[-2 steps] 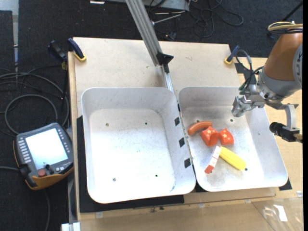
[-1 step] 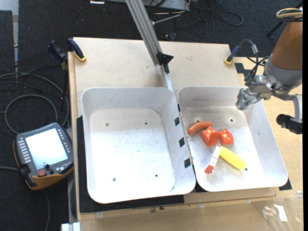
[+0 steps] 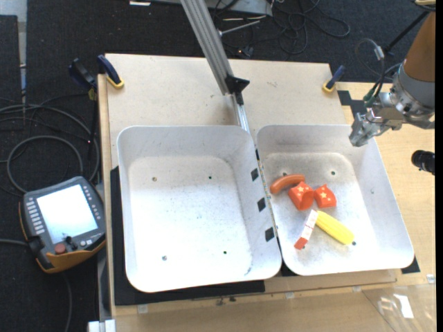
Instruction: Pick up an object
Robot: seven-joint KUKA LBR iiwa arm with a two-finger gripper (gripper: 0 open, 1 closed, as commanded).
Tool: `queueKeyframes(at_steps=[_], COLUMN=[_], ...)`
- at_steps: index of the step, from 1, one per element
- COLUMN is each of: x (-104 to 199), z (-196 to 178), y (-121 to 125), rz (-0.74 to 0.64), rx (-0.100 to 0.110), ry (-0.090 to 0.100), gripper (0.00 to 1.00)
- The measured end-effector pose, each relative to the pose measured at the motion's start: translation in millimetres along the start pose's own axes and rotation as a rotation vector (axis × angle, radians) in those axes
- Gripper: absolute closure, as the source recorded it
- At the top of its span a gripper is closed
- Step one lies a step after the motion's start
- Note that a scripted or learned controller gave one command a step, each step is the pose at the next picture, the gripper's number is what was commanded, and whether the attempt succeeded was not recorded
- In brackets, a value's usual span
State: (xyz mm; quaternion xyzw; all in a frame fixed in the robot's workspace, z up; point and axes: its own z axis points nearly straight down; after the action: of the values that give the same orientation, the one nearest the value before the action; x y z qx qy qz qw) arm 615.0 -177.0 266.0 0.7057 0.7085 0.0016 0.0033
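Observation:
The right bin [image 3: 387, 206] holds a small cluster of toys near its middle. An orange sausage [image 3: 286, 183] lies at the cluster's upper left. Two red blocks [image 3: 312, 196] sit side by side just below it. A yellow corn-like piece [image 3: 335, 229] lies lower right, and a thin white and red stick [image 3: 306, 229] lies beside it. My gripper [image 3: 360, 134] hangs over the right bin's far right rim, well above and to the right of the toys. Nothing shows between its tips.
The left bin [image 3: 131, 185] lies beside the right one. A slanted metal rail [image 3: 208, 37] runs from the top down to the bins' shared edge. Clamps [image 3: 111, 72] sit at the bench's back corners. A teach pendant [image 3: 62, 220] rests on the floor at left.

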Motion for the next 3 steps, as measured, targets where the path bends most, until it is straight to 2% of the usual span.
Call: queueKeyframes(at_steps=[2,3], x=[96.8,154.2], z=[-0.5,10.7], y=[-1.4,-2.2], rz=[-0.005,-0.005], rx=[0.007,0.008], ry=[0.004,0.005], gripper=[1.00,1.00])
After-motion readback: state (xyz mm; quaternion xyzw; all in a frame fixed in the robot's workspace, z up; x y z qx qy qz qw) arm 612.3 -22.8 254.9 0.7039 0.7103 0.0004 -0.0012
